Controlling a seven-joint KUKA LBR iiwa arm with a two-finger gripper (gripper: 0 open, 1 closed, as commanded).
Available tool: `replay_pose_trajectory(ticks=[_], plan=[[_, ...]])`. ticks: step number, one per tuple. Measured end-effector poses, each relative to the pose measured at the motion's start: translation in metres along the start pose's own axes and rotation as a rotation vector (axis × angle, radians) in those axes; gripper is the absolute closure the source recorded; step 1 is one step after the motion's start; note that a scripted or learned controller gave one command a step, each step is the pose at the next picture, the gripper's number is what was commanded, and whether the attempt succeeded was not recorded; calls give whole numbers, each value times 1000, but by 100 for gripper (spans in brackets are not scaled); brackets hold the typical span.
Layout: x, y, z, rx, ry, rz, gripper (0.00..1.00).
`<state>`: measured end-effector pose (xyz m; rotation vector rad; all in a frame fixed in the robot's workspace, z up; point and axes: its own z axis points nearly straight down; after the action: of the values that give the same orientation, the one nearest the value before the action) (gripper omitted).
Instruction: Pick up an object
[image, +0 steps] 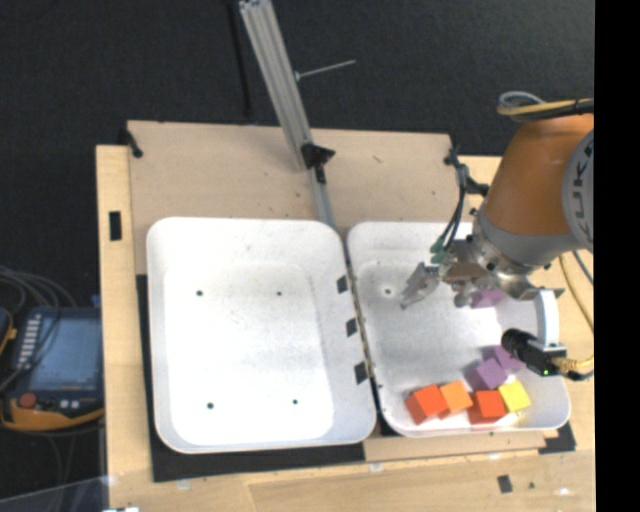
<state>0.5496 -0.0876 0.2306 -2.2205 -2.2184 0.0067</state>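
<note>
Dark floor surrounds my tan tabletop (240, 170) and its two white bins. In the right bin (400, 250), my pincer (418, 288) hangs over bare floor, fingers spread, pinching nothing. The blocks (470, 395) sit clustered in that bin's near corner, well apart from it. I read no labels.

Even overhead light, white bins (250, 330) glaring slightly, whole picture mildly soft
</note>
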Motion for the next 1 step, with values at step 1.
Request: replay_pose_trajectory(ticks=[1], plan=[[-9,-3,46,0,0,1,0]])
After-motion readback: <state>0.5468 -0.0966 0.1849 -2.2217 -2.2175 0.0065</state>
